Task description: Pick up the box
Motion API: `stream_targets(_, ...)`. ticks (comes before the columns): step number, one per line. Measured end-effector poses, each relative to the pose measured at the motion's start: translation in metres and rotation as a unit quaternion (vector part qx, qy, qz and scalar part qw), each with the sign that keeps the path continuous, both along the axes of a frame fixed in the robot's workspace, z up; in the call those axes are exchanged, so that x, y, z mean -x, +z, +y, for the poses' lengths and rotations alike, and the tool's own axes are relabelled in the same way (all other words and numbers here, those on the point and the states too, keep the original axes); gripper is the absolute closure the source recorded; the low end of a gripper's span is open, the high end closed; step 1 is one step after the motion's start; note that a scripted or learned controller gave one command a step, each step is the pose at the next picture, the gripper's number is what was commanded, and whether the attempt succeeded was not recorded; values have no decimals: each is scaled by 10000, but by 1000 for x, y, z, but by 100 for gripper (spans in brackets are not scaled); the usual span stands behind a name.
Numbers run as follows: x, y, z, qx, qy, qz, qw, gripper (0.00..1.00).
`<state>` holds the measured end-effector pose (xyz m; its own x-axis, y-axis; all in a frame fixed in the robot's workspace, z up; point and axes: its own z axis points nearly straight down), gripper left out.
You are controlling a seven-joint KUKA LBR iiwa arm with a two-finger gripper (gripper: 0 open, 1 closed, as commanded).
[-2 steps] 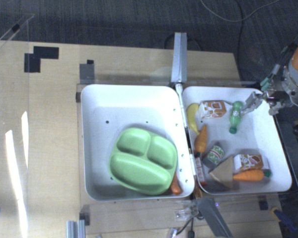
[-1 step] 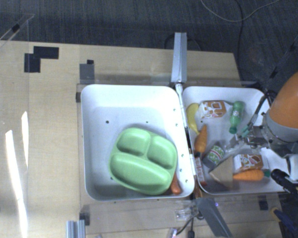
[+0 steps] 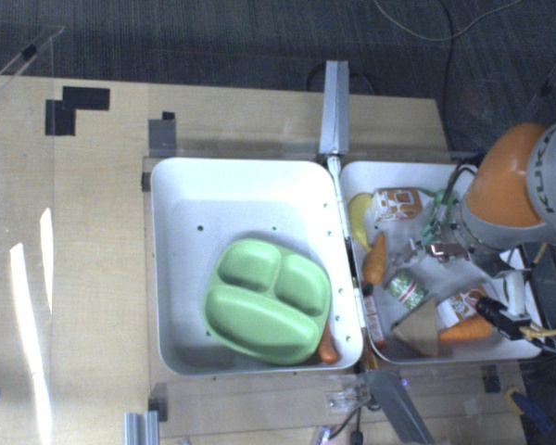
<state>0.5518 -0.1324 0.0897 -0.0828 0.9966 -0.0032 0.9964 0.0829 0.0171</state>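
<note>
The box (image 3: 396,204) lies flat in the right bin (image 3: 417,353), near the far wall of it and towards the inner side. It is a small white box with a brown and orange print on top. Its far edge is close to the bin wall, so there is little open room behind it. On its left a yellow piece (image 3: 358,217) lies just beside it, against the wall between the bins. In front of the box the floor of the bin is more open.

The jaws hang low over the right bin, to the right of the box and a little nearer to the camera, close to it but not over it. The box is not between them. Whether the jaws are apart or together cannot be told, because the metal parts there are blurred. The arm (image 3: 505,188) covers the right far corner of this bin.

There are two bins on the tabletop (image 3: 83,276). In the right bin there is one box, one yellow piece, two orange carrot-like pieces (image 3: 375,260) (image 3: 467,331), and a green and white packet (image 3: 406,291); the other small things there are too unclear to count. The left bin (image 3: 195,188) holds one green divided plate (image 3: 267,299) and one small orange piece (image 3: 327,349) at its near right corner.
</note>
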Motion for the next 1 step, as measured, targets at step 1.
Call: stream_targets(1, -2, 12, 2, -12, 10, -20, 10000, 100)
